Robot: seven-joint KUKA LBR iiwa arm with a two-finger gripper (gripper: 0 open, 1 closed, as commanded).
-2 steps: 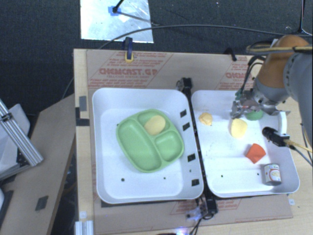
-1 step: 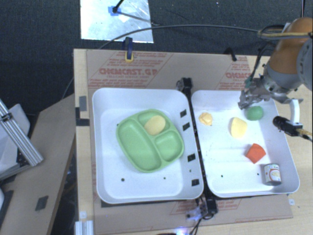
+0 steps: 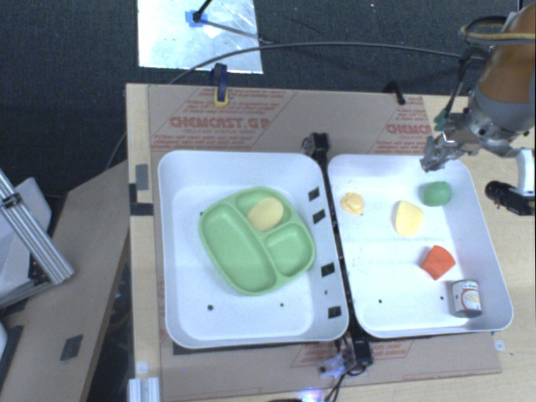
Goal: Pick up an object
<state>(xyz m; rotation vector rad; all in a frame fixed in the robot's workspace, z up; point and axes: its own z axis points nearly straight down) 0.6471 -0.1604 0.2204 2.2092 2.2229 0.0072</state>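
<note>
arm (image 3: 507, 74) cut off at right edge; jaws too blurred to read

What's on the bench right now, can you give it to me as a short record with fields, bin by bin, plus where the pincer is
left bin: green divided tray, a yellow item in its upper compartment
right bin: small yellow piece, pale yellow piece, green ball, orange-red piece, small can
pincer: over the right bin's far edge, just above the green ball
held: nothing visibly between its fingers
</note>
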